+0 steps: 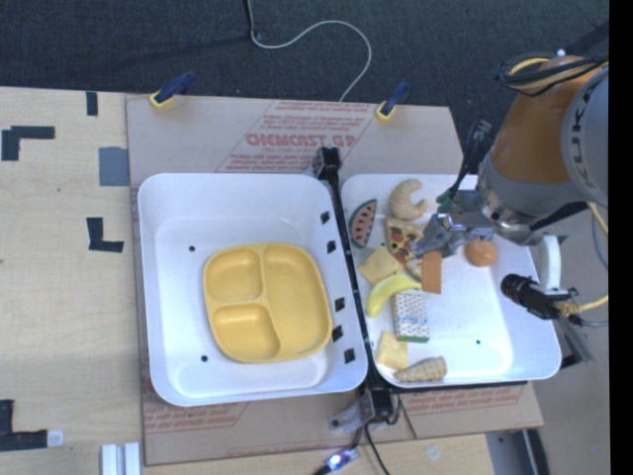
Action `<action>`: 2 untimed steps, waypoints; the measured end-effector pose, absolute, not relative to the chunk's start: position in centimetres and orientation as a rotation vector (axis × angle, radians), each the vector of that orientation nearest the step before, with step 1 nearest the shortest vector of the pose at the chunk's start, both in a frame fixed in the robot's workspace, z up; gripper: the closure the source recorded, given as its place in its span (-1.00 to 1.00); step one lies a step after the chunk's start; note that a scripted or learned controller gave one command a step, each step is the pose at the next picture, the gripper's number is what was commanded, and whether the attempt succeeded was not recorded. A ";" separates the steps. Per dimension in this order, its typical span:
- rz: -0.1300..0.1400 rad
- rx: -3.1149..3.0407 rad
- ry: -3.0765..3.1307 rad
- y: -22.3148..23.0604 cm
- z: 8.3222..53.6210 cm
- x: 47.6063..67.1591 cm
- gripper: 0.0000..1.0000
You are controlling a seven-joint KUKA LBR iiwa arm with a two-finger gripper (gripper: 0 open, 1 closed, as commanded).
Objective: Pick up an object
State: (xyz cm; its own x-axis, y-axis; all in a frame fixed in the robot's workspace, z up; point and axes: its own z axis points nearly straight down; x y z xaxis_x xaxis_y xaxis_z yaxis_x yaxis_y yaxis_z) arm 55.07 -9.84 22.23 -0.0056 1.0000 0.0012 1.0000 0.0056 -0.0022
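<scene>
Toy foods (409, 315) scattered in right bin (514, 359); banana, croissant, watermelon slice.

Dark carpet (119, 28) behind a pale wooden bench (59, 295) — cardboard sheet (287, 137) on top.

Illumination is bright, even and diffuse, from overhead. The 2 white bins (163, 265) reflect strongly and approach overexposure, with little surface texture visible. Shadows are soft and short: a faint one lies along the yellow tray (265, 300) lower edge and under the arm (539, 156). The dark floor (119, 18) shows grain. Focus is moderate overall; small items are slightly soft. No edge distortion is evident.
</scene>
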 end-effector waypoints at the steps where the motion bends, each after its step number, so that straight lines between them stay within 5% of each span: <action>1: 0.003 -2.213 -2.225 -4.7 21.2 54.4 1.00; 2: 0.002 -2.212 -2.226 0.8 20.6 53.5 1.00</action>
